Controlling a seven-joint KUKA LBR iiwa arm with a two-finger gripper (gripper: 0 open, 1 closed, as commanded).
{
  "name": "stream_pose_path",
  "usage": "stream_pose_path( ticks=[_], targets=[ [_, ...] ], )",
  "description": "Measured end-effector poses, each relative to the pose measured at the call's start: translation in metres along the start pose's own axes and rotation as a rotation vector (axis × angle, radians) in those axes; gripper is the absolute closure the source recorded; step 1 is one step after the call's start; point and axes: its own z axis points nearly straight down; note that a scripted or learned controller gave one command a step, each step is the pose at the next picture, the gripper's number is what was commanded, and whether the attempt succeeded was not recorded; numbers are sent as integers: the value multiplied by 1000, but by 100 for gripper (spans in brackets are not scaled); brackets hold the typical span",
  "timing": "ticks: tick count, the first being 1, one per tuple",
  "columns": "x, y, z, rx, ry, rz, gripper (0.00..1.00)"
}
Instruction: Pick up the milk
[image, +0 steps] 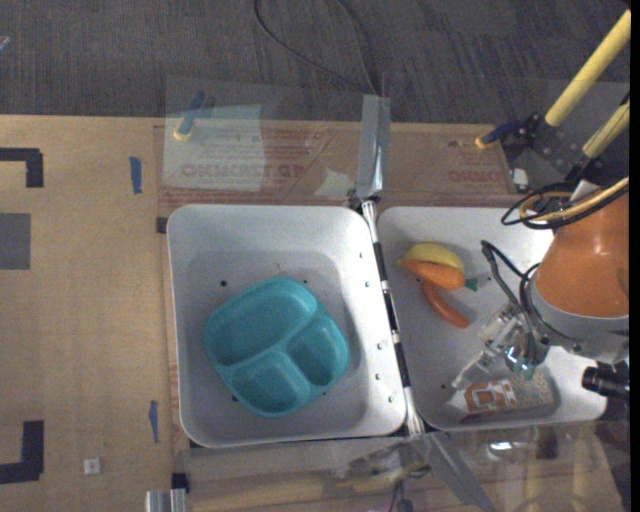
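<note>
A: The metal two-finger gripper (508, 352) hangs low in the right shallow white plastic bin (436, 392). Whether it is released or clenched cannot be told; cables and glare blur it.

B: And the milk?

A: The small flat white milk carton with a brown-orange label (497, 396) lies just below the gripper, touching or nearly so, not visibly grasped. The step looks like the final approach; next the gripper would need to settle squarely over the carton.

B: Farther out?

A: Up and left of the gripper lie two orange carrot-shaped toys (440, 288) and a yellow lemon-like fruit (436, 254). Well left, the other white bin (190, 300) holds a teal divided plastic plate (276, 346). The carton's right end is hard to make out.
</note>
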Motion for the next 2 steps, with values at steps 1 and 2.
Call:
stream_pose_path(
  ticks=[1,2],
  targets=[
    [5,6,33,1,6,-208,0],
    [-2,-1,30,-1,2,-352,0]
  ],
)
